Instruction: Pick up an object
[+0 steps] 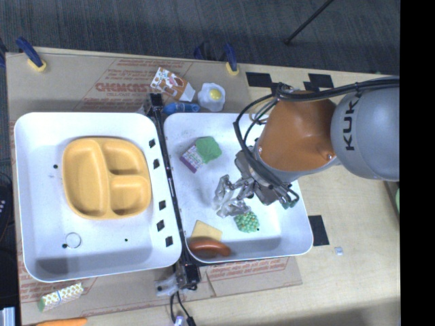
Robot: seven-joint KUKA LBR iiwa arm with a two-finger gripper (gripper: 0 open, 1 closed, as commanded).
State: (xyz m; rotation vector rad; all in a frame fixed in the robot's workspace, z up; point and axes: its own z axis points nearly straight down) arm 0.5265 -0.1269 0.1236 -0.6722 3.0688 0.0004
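The tabletop (353, 263) carries two white bins. The left bin (34, 202) holds a yellow divided plate (105, 176). The arm (326, 138) reaches from the right over the right bin (296, 233), its wrist bent down. The tool (228, 197) hangs low in this bin; I cannot tell its state. A green bumpy ball (247, 221) lies just beside it, a green block (202, 152) further up.

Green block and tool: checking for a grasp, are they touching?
Apart. The camera view shows bare white bin floor between the green block and the tool.
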